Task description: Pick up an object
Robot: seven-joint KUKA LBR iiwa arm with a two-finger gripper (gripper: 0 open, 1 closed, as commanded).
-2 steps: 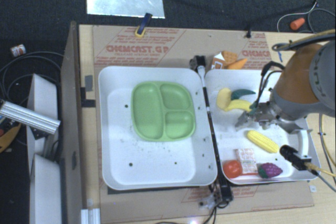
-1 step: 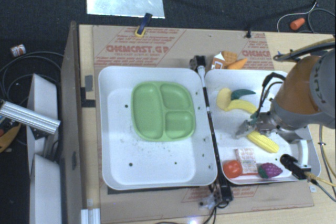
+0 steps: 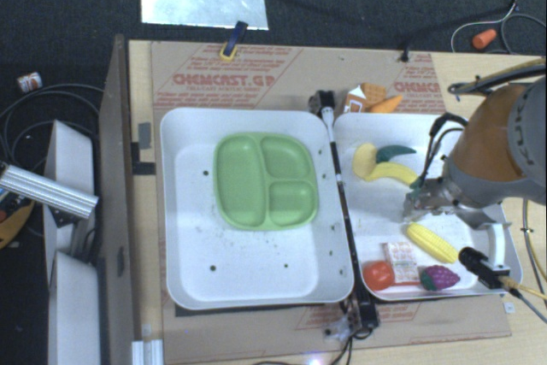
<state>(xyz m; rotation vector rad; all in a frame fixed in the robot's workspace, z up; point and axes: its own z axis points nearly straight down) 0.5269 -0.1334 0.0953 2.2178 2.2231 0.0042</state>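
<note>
The right bin [image 3: 376,209] holds several toy foods. A yellow banana [image 3: 391,173] lies beside a pale yellow piece [image 3: 365,158], with a dark green piece [image 3: 395,152] just behind them. An ear of corn [image 3: 432,242] rests toward the front. Along the front wall lie a red tomato [image 3: 379,273], a small printed packet [image 3: 401,259] and purple grapes [image 3: 439,277]. My gripper [image 3: 420,204] is low in this bin, between the banana and the corn. The arm's grey and orange body hides the bin's right side.
A green divided plate [image 3: 263,182] lies in the left bin [image 3: 192,269]. An orange carrot [image 3: 385,104] and a small box [image 3: 355,103] lie on the cardboard behind the right bin. The divider [image 3: 339,192] runs between the bins.
</note>
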